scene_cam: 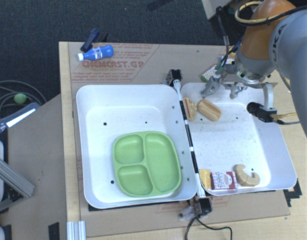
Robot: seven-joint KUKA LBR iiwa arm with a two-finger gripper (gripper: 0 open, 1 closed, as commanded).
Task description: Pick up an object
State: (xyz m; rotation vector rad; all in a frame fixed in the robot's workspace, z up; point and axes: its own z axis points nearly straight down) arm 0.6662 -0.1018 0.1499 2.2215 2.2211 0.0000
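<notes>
My gripper point(223, 90) hangs over the far edge of the right bin point(273, 149), its two fingers spread apart with nothing between them. Just in front of it and to the left lies a tan oblong bread-like piece point(209, 110), with a striped brown piece point(189, 109) beside it against the bin's left wall. Along the near wall of the same bin sit a yellow item point(205, 178), a red and white packet point(223, 180) and a curved tan piece point(246, 176).
The left bin point(93, 109) holds a green divided plate point(145, 163). A blue and white bottle point(95, 52) lies on the bench behind the bins. A black part point(261, 111) juts over the right bin's far right side.
</notes>
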